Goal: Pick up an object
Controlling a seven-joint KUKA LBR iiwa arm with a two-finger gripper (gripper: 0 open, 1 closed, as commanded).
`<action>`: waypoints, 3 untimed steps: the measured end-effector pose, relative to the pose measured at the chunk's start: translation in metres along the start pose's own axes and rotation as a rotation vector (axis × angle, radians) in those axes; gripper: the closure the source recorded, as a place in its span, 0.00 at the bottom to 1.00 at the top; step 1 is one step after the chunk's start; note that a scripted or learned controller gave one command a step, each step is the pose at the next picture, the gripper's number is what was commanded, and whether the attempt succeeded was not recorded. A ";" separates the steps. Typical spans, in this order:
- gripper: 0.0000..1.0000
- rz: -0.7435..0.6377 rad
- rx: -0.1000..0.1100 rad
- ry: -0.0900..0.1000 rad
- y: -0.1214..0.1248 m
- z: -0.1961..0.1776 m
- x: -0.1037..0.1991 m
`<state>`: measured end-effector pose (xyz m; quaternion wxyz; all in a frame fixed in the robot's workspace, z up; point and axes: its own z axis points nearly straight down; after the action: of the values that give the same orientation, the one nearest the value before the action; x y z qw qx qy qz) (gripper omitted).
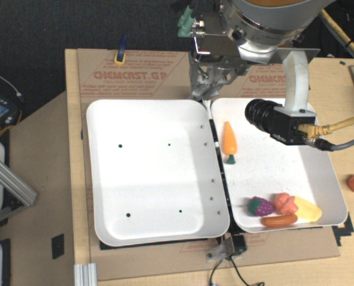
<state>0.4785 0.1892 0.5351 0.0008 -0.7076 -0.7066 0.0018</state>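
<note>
Carrot, small orange toy of moulded plastic with a green stub, was the likeliest target. It lay alone in the right shallow white bin, close to that bin's left wall and just beside the seam with the left shallow white bin, well apart from the other toys.

Handling, judged: light, stiff, smooth-skinned, probably slippery; not fragile. Best hold looked to be across the thick orange body near its middle, the pads closing across the width, since the taper would tend to squeeze it out nearer the green end. The nearby wall left little room for a finger on that side.

Orientation: long axis ran roughly up-and-down in the view, almost parallel to the seam, green end nearest the viewer, orange end pointing toward the far rim.

Pincer hung at the far rim above the seam, away from the carrot; could not tell whether it was spread or pressed together. Nothing was seen in it.

Near corner of the right bin held a purple plastic grape cluster, a pink lumpy toy, a yellow wedge-shaped toy and a red-orange toy sausage, crowded together and touching.
</note>
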 end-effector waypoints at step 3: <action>1.00 -0.002 0.007 -0.002 0.000 0.253 0.034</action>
<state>0.4778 0.2227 0.2824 0.0025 -0.7068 -0.7074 0.0050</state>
